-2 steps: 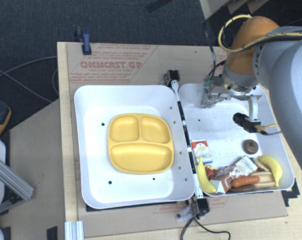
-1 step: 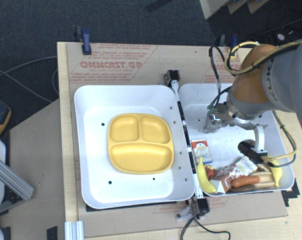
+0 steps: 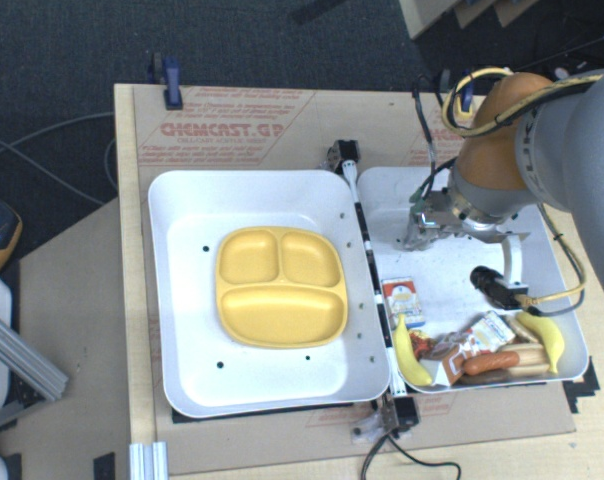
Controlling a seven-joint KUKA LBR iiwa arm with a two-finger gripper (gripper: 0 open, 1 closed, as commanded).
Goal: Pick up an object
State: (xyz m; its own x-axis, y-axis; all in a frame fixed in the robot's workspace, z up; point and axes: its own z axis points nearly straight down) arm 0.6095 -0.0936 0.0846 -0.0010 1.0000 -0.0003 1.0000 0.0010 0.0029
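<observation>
- Gripper (image 3: 422,230): hangs over the bare upper part of the right bin (image 3: 382,183), at 12 o'clock from the food pile; whether it is open or closed cannot be told.
- Pick targets: two bananas (image 3: 410,356), a sausage (image 3: 490,364) and a carton (image 3: 402,300), crowded at the bin's 6 o'clock edge, apart from the gripper.
- Left bin (image 3: 177,268): holds a yellow tray (image 3: 280,287), centred, probably the drop site.
</observation>
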